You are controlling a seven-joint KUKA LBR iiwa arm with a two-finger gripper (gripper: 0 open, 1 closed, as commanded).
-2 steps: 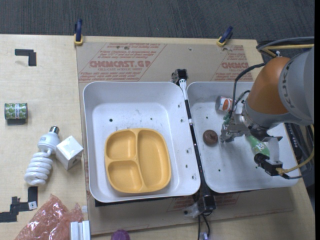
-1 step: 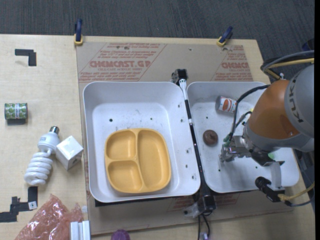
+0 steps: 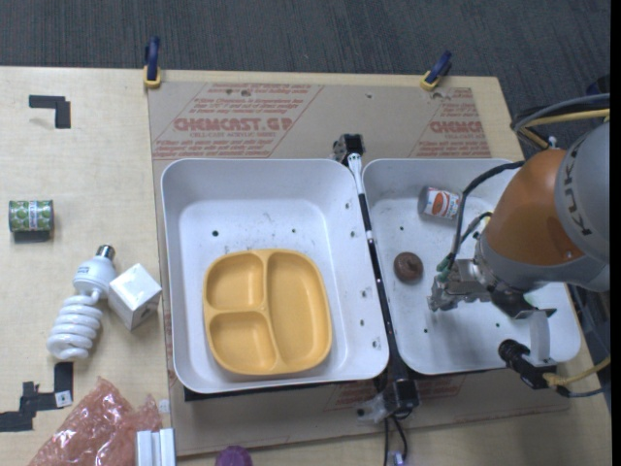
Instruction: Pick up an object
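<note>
I take the right-hand bin (image 3: 427, 355) as my landmark. Two candidate objects lie in it. The first is a small can (image 3: 440, 203) with a white body, an orange-red label and a grey end, lying on its side near the bin's far wall; its long axis runs roughly along that wall, tilted slightly, with the grey end towards the divider between the bins. The second is a small round dark-brown object (image 3: 408, 267), disc-like with no evident long axis, resting on the bin floor nearer the divider, towards the middle of the bin's depth. The gripper (image 3: 442, 296) sits low over the bin floor, just beside the brown disc on the side away from the divider and apart from it; I see nothing between its fingers, and I cannot tell how far they are open. The grey arm with its orange band (image 3: 529, 212) covers the bin's outer half. Across the divider, the left bin (image 3: 184, 260) holds a yellow three-compartment plate (image 3: 267, 311). Well beyond that bin, on the bench, I note a spiral light bulb (image 3: 80, 314), a white cube (image 3: 135, 294), a green can (image 3: 31, 217) and a pink mesh bag (image 3: 92, 425). Nothing lies between the gripper and either object.
</note>
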